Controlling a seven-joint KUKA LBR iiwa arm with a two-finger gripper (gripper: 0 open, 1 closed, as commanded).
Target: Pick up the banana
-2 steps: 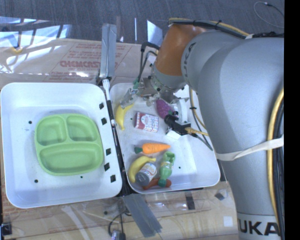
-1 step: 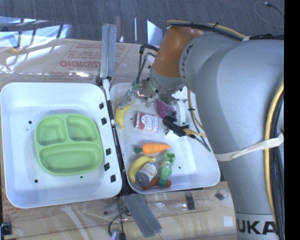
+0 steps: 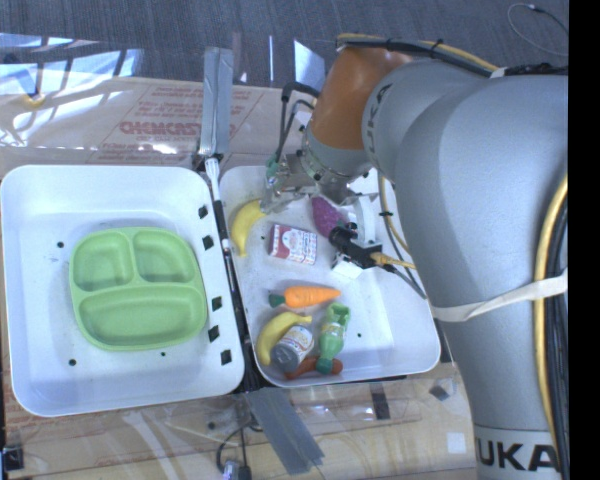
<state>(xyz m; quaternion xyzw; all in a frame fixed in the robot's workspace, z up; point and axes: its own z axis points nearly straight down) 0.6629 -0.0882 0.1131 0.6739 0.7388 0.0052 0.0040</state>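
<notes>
- Yellow first: spotting a far banana lying curved in the right bin, hugging the bin's left wall near the far corner.
- Spotting a near banana too, sitting toward the same bin's front edge, pressing against a small jar.
- Seeing the grey arm reaching in from the right, orange band above the wrist, covering much of the right bin's far side.
- Placing the gripper low over the right bin's far-left part, just beside the far banana's upper tip; touching or apart, cannot tell.
- Marking grip state as cannot tell: released or clenched not readable at this angle, and not seeing any banana held.
- Noting a red-and-white box lying mid-bin, just right of the far banana.
- Noting a purple item sitting under the wrist, partly hidden.
- Noting a carrot lying crosswise between the box and the near banana.
- Noting a green bottle leaning just right of the jar.
- Logging the left bin holding a green divided plate, lying flat.
- Logging both bins sitting side by side on the worktop.
</notes>
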